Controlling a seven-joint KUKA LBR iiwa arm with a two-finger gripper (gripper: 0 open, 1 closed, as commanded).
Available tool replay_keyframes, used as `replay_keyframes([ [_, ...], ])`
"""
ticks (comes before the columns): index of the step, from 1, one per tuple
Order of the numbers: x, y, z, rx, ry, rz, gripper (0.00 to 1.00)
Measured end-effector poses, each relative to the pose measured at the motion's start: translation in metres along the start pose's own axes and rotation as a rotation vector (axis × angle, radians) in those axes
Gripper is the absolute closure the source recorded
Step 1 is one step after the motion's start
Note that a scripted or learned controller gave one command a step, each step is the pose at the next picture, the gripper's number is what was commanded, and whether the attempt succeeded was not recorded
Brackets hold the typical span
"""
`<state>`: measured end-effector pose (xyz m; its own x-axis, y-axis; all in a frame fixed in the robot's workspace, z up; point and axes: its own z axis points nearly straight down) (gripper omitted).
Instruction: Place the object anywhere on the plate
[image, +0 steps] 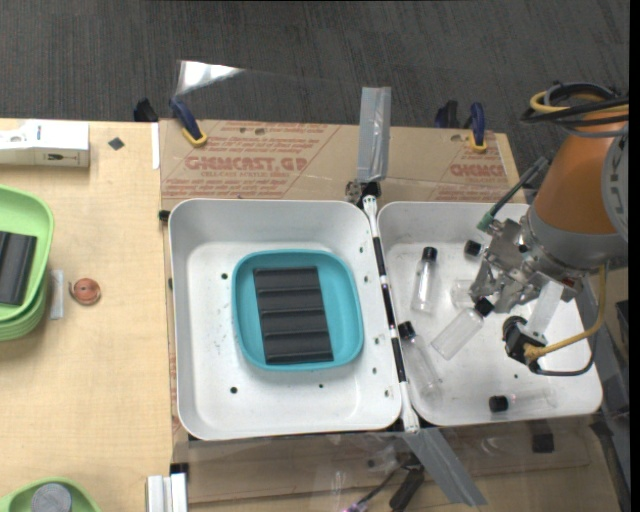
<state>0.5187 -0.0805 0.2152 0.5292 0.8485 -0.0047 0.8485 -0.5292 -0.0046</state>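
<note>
Two white bins sat side by side on my surface (90, 400). From above, my end effector (478, 305) hung in the right bin (560, 395), against a clear vial (455, 333); its grip I couldn't tell. Left bin (200, 400) held the teal plate (345, 300).

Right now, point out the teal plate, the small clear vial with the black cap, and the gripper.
teal plate (245, 300): camera view, on its bare left rim, in the left bin.
clear vial (425, 282): camera view, on its transparent body, in the right bin.
gripper (492, 295): camera view, between its fingertips, over the right bin.
</note>
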Motion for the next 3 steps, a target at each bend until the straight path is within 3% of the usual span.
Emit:
replay_keyframes([
  [1,0.021,-0.062,0.025,-0.002,0.000,-0.111,1.00],
  [2,0.068,-0.091,0.025,-0.002,0.001,-0.178,1.00],
  [3,0.135,-0.079,0.025,-0.001,-0.001,-0.260,1.00],
])
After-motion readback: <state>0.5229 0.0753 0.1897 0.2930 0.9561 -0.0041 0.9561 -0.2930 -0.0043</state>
